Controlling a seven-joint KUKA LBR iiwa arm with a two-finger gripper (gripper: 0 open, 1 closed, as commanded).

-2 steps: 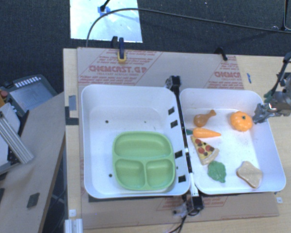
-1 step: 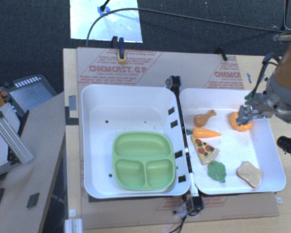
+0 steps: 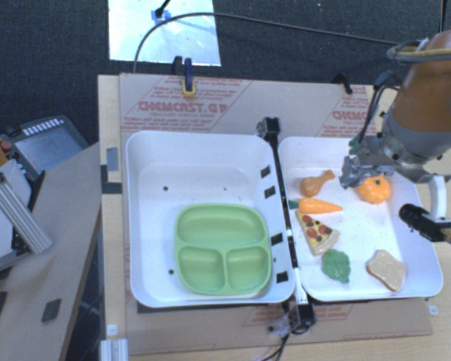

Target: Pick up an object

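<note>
The pincer hangs low over the right bin, just left of the orange fruit; whether it is open or closed cannot be told. Near it lie a chicken drumstick, a carrot, a pizza slice, broccoli and bread. The left bin holds a green divided tray
</note>
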